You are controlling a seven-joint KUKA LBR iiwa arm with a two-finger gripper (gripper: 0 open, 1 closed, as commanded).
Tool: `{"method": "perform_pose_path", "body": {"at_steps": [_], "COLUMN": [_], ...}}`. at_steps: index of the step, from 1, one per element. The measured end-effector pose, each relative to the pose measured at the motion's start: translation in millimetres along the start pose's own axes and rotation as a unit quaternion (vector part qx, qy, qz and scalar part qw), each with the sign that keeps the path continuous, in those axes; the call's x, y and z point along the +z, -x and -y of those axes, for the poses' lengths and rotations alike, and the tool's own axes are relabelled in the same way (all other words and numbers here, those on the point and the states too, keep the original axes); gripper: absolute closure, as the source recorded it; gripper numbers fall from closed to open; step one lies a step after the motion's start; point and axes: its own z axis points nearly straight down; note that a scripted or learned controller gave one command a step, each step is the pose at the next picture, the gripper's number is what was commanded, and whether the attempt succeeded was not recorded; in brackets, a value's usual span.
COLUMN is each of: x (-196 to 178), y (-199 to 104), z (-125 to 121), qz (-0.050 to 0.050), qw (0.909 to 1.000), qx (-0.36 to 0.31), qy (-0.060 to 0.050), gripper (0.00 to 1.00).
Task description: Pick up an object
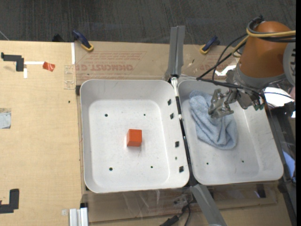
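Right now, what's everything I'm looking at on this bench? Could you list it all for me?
white bins: 2, white, side by side mid-bench; left bin, right bin
block: 1, orange-red, lying near the middle of the left bin
cloth: 1, light blue, crumpled in the right bin's upper left part
clamps: 2, blue and orange, at the far edge of the cardboard; one left, one right
cardboard sheet: 1, brown, under the far side of the bins
wooden board: 1, pale tan, left of the bins
arm: 1, grey with orange band, reaching in from the right
pincer: 1, metal, down at the cloth's top
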Motion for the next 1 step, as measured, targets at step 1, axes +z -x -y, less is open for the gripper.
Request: {"method": "perform_pose_path", "body": {"at_steps": [1], "x": [-123.3], "y": [17.5], "z": [5.2], "qz": [0.003], "qw": [0.9991], "qx": [0.042], "qy": [-0.001], "gripper": [1.0]}}
